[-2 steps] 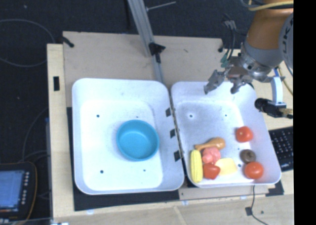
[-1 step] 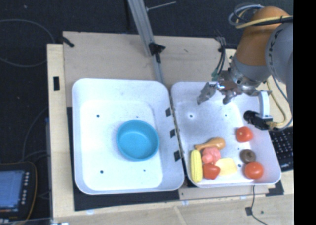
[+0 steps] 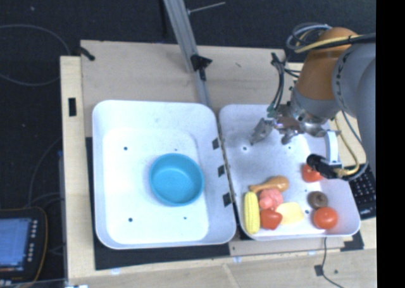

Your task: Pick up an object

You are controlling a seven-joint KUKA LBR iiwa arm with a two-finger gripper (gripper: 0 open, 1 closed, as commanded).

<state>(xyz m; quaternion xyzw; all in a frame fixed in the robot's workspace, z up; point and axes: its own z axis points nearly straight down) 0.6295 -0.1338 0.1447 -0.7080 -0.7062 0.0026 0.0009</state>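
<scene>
My gripper [image 3: 273, 133] hangs over the back part of the right bin [image 3: 237, 122], open, with nothing between its fingers [image 3: 259, 133]. The toy foods lie nearer the front of that bin: a yellow corn cob [image 3: 251, 212], a pink piece [image 3: 271, 197], a red piece [image 3: 271, 219], a yellow block [image 3: 292, 212], an orange drumstick shape [image 3: 271, 185], a brown ring [image 3: 317, 200] and a red tomato [image 3: 325, 218]. Another small red piece [image 3: 310, 173] sits by the right wall. All lie apart from the gripper.
The left bin [image 3: 114, 122] holds a blue bowl [image 3: 176, 179] near its middle. A grey metal pole [image 3: 180, 21] slants down from the back to the gap between the bins. A black part on the arm's cabling [image 3: 319, 165] hangs over the right bin's right side.
</scene>
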